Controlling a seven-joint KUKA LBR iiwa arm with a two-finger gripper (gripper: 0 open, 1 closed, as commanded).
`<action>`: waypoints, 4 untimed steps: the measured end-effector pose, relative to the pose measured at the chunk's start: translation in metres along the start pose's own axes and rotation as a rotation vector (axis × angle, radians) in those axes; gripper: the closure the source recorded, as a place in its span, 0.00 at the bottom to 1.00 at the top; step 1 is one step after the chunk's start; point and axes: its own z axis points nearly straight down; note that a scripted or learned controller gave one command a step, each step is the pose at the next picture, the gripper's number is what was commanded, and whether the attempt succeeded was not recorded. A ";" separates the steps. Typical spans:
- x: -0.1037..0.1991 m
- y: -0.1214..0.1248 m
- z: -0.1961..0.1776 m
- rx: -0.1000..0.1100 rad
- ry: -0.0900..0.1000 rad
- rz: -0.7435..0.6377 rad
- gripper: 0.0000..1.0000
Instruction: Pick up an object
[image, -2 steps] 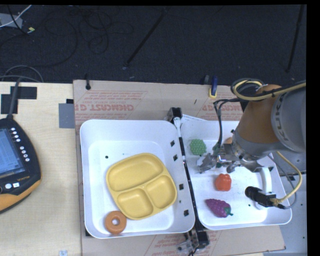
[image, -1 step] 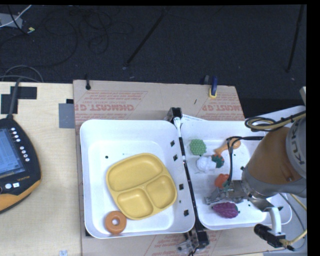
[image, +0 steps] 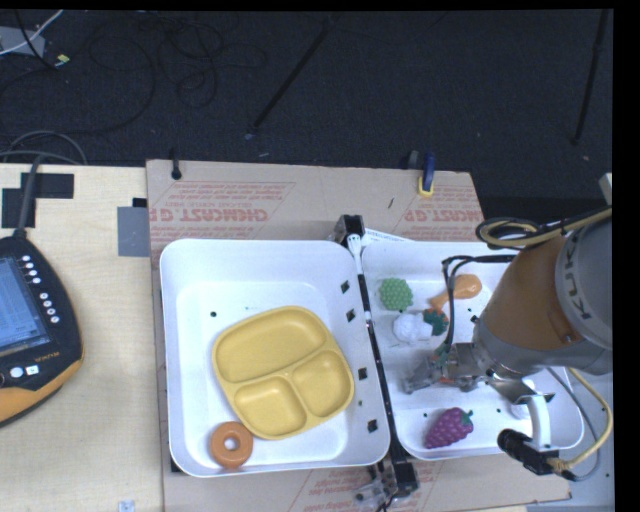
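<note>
Pincer (image: 422, 377), grip state impossible to tell, sits low on the right bin's (image: 480, 448) bare middle floor beside the purple grapes (image: 448, 427).

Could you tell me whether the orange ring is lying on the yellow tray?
No, the orange ring lies on the left bin's floor beside the yellow tray.

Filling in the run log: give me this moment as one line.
arm: over right bin | gripper: low, beside purple grapes, grasp unconfirmed | left bin: yellow tray, orange ring
</note>
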 end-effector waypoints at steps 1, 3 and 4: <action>-0.072 0.027 -0.001 -0.002 -0.005 0.002 0.00; -0.015 -0.020 0.000 0.000 0.002 -0.005 0.00; -0.062 0.031 -0.001 -0.004 -0.004 -0.002 0.00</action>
